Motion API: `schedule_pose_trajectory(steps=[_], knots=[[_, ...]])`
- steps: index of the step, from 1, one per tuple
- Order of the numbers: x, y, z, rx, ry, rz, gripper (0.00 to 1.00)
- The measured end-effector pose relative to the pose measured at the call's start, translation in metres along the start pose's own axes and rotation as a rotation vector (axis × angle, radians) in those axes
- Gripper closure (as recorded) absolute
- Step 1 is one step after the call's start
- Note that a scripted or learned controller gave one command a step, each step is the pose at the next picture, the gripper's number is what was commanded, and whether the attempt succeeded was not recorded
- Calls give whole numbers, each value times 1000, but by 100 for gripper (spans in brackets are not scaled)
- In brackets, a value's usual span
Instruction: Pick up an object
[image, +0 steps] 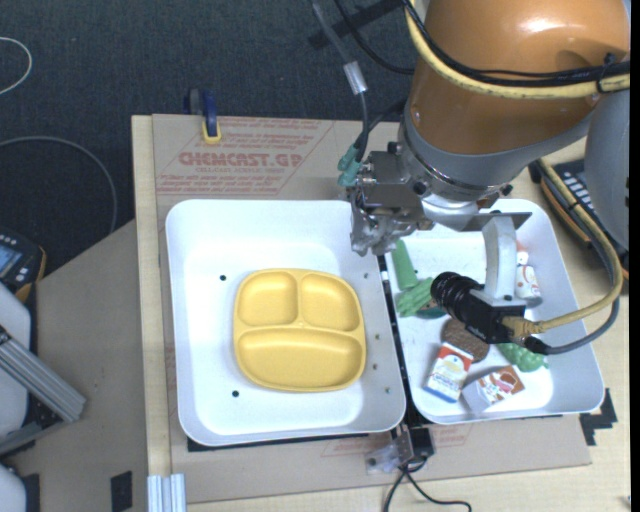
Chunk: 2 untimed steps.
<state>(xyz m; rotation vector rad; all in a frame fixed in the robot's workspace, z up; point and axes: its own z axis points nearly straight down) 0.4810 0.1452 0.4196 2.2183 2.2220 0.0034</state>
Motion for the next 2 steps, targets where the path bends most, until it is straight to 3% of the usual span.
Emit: schedule_pose_trajectory(steps=[1, 2], knots=[[-64, -2, 37, 8, -2, 8, 100], [-60, -1, 25, 1, 0, 1, 100]])
